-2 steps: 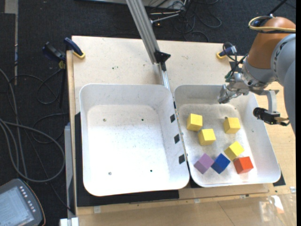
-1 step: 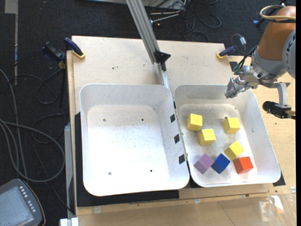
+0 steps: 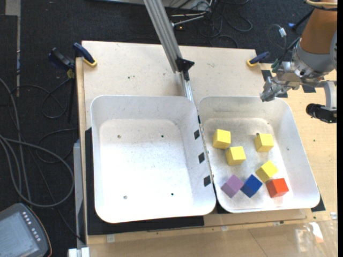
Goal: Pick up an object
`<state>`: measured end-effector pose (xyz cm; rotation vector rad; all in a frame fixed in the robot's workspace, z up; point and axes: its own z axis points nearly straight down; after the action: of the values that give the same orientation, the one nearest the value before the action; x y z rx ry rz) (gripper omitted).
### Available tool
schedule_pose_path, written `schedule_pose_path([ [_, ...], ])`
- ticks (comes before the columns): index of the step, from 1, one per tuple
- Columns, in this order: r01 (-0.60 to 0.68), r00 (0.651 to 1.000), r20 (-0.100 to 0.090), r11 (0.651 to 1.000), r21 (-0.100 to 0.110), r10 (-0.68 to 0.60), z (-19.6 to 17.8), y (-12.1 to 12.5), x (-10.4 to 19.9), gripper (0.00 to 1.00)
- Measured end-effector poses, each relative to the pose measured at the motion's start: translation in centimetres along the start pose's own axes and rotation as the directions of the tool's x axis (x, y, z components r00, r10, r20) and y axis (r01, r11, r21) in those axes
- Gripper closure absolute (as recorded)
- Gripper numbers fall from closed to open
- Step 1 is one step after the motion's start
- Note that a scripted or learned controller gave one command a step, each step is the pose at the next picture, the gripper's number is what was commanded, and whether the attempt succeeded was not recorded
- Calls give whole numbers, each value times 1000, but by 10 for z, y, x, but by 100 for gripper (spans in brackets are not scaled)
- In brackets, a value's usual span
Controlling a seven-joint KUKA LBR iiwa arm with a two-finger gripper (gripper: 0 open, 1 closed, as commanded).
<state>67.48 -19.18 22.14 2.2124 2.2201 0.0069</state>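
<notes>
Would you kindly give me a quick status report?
Gripper above right bin's far rim, holding nothing visible. Seven cubes in the bin, untouched. Red cube nearest front.

7 blocks (image 3: 247, 162) lie in the right bin (image 3: 300, 143) — the left bin (image 3: 102, 143) beside it, rims touching.

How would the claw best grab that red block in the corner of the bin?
From straight above, I'd guess, closing on two opposite flat sides of the red block. A yellow block touches its upper-left corner, and the bin wall is close, so its free sides look safest.
</notes>
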Motion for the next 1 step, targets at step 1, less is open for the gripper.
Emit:
schedule_pose_path([
  [1, -2, 1000, 2, 1000, -1, 2, -61, 1, -8, 100],
])
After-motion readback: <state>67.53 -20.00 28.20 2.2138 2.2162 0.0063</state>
